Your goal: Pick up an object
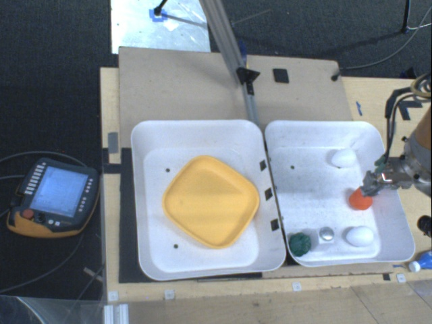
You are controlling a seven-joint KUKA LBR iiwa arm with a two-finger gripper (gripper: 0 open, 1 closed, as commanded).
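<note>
The right bin [317,181] holds several small objects. An orange-red round piece [360,200] lies near its right wall. One white egg-shaped object [343,158] rests at the back, another [359,235] at the front right. A dark green lump [300,243] and a small silver cap [327,233] sit along the front wall. My gripper [375,183] reaches in from the right edge. It hangs low, just above and right of the orange-red piece, partly overlapping its upper edge.
The left bin [152,181] carries a large yellow square plate [211,200]. A grey pole [226,39] slants down to the bins' back edge. A teach pendant [52,196] lies on the floor at the left.
</note>
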